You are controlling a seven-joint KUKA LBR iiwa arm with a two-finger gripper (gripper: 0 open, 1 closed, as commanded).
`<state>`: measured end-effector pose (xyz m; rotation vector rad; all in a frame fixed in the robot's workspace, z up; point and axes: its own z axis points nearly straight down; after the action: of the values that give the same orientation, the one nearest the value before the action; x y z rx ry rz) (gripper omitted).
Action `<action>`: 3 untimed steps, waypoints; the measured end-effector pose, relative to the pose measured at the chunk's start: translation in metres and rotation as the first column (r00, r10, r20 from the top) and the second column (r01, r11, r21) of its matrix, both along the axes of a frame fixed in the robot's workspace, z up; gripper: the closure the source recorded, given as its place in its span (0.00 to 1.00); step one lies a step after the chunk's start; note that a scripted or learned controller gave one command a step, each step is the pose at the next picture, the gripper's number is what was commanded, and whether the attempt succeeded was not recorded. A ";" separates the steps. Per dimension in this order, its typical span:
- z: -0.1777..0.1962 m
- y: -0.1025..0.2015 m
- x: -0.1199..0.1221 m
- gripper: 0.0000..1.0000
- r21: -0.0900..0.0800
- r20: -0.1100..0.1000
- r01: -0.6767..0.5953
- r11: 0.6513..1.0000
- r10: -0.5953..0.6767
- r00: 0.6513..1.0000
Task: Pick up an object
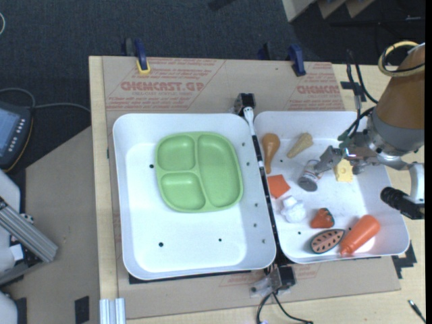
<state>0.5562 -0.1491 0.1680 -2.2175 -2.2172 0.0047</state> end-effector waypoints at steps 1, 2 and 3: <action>-0.059 0.005 -0.009 0.00 0.001 -0.001 0.000 1.000 0.000 1.000; -0.085 0.006 -0.010 0.00 0.000 0.002 -0.001 1.000 0.001 1.000; -0.073 0.005 -0.009 1.00 -0.002 0.006 0.001 1.000 -0.001 1.000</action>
<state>0.5474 -0.1442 0.0952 -2.2224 -2.2202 -0.0006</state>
